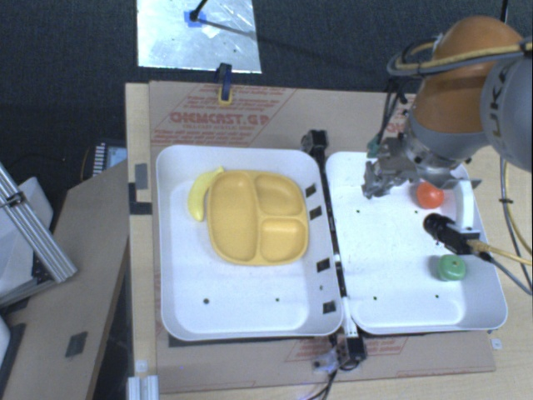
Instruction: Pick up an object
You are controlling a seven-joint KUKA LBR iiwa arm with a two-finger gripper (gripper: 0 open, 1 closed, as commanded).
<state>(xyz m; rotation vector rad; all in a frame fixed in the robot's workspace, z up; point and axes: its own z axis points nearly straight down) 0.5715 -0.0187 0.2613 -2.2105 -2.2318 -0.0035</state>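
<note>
Gripper (pixel 371 187) is seen low over the right bin (pixel 391 307), at the bin's top-left part. Open or closed can't be told from this view. The grey arm (pixel 466 73), w/ its big orange band, is seen reaching in from the right, over the bin's top edge.

An orange ball (pixel 430 195) is seen in the right bin, just beside the gripper on its right side. It isn't held, and a small bit of white floor is seen btw the two. A green round thing (pixel 450 267) is seen lower down in the same bin, near the right wall and well apart from the gripper. The bin's floor is white w/ a few small dark dots.

The left bin (pixel 250 315) is set right next to the right bin, and black clips (pixel 321 215) are seen along the join. A yellow plate (pixel 256 217) w/ 3 parts is laid flat in the middle of the left bin. A yellow banana (pixel 200 194) is laid at the plate's top-left edge, touching it.

Both bins are set on a brown cardboard sheet (pixel 225 117) w/ red print. A shiny silver sheet (pixel 198 19) is seen farther back, on the dark floor.
</note>
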